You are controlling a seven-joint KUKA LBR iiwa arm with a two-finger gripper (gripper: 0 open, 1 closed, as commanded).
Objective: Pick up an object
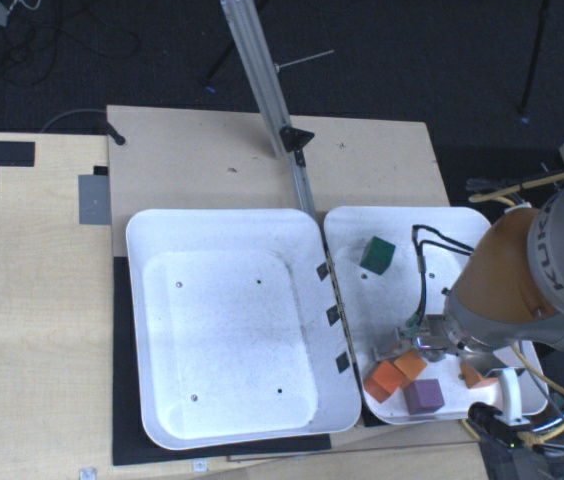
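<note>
- Arm reaching in from the right, bent low over the right bin.
- End effector down near the bin floor, just beside the orange blocks; cannot tell whether spread or pressed together, and nothing seen pinched.
- Candidate things to lift: two orange blocks touching each other near the bin's lower left, a purple block just below them, a green block well apart toward the far side, and a small orange piece partly hidden by the wrist.
- Left bin with bare white floor, lying beside the right one on the bench.
- Step in hand, by judgement: descent and approach toward the orange cluster, grasp not yet confirmed.
- Next move probably calls for centring over one block, closing squarely on it, then lifting straight up.
- Risk: tightly packed blocks, so a nudge or a slipped grasp seems likely.
</note>
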